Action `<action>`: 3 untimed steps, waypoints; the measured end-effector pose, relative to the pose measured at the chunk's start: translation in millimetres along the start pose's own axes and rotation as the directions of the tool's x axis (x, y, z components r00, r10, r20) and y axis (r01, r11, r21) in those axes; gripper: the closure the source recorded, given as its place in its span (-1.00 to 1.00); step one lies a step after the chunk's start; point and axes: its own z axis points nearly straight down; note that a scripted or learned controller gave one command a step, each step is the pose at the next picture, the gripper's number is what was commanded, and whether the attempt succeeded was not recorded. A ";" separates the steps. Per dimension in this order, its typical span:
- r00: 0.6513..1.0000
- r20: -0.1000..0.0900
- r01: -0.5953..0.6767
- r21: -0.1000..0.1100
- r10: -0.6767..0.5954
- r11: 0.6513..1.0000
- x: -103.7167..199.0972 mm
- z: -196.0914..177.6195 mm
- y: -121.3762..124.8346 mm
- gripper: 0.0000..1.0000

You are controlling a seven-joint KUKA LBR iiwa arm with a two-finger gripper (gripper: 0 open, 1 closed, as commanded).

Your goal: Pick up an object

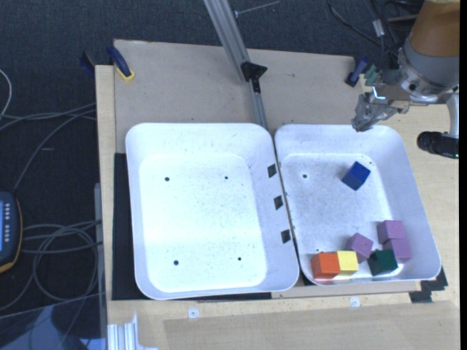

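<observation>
Spanning the counter (197,71): two white bins, left bin (197,141) bare, right bin (408,188) holding blocks. Hanging over the right bin's far rim: end effector (363,122), apart from every block; open or clenched, cannot tell, too blurred. Lying mid-bin, alone: blue block (356,175). Clustered at the near corner: purple blocks (394,232), orange block (325,264), yellow block (347,261), green block (381,261).
</observation>
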 end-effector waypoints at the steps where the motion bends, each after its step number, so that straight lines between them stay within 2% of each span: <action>1: 1.000 -0.005 0.005 0.011 -0.005 1.000 61.2 9.0 -17.5 1.00; 2: 1.000 -0.004 0.005 0.013 -0.005 1.000 111.0 28.8 -34.2 1.00; 3: 1.000 -0.005 0.005 0.012 -0.005 1.000 160.7 24.8 -51.2 1.00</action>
